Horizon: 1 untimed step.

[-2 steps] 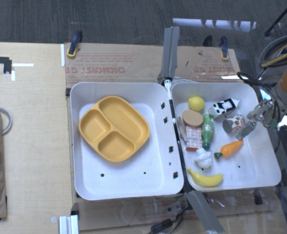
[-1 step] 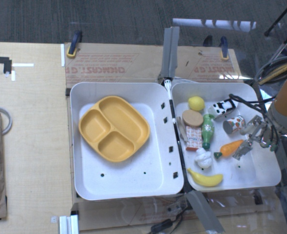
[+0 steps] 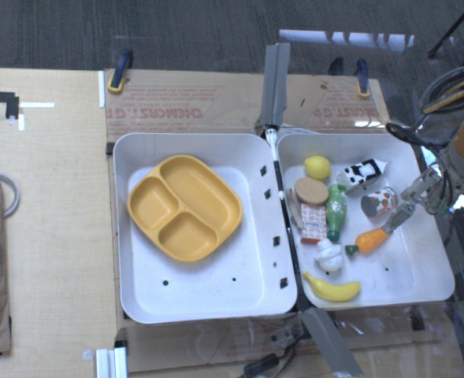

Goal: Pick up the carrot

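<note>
The orange carrot (image 3: 370, 239) with a green top lies in the right bin (image 3: 421, 286), its green end pointing left toward a white garlic bulb (image 3: 328, 255). My gripper (image 3: 408, 201) hangs over the bin's right side, just up and right of the carrot's thick end. Its fingers are open, with nothing between them; the lower fingertip (image 3: 396, 217) is close to the carrot's tip, and I cannot tell whether it touches.
A small tin can (image 3: 379, 201) lies just left of the gripper. Also in the right bin are a lemon (image 3: 317, 166), a green bottle (image 3: 336, 211), a banana (image 3: 331, 288) and a black-and-white toy (image 3: 363, 171). The left bin (image 3: 137, 290) bears a yellow divided plate (image 3: 186, 206).
</note>
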### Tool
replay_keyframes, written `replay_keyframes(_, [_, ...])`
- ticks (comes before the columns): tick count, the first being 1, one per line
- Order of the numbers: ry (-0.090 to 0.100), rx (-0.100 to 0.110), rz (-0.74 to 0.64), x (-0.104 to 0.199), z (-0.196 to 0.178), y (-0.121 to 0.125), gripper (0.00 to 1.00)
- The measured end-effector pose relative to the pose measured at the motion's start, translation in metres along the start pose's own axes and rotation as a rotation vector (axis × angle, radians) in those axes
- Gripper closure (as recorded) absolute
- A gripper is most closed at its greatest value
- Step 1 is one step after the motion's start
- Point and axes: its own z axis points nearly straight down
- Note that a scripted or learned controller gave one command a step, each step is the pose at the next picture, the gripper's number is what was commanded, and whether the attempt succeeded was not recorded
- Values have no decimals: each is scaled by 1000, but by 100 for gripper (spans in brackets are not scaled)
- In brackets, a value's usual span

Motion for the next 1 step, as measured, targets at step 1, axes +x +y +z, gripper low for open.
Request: replay_keyframes(1, [3, 1, -34, 24, 20, -23, 0])
